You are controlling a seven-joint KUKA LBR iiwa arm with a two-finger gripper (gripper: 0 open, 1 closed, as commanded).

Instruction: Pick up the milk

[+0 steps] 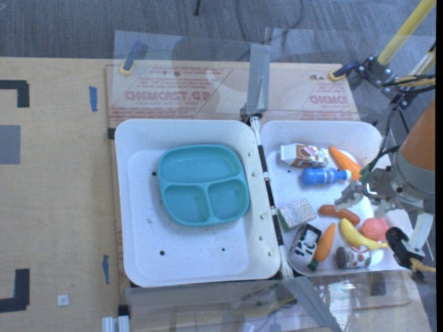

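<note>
One small brown-and-white milk carton (304, 155) lies flat at the right white bin's (277, 135) far side, likely light and crushable, best pinched across its narrower sides by the pincer (353, 194), whose opening I cannot tell.

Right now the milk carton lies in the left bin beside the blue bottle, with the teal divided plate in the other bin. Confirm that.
Not quite. The camera view shows the milk carton in the right bin, beside the blue bottle; the teal divided plate lies in the left bin.
</note>
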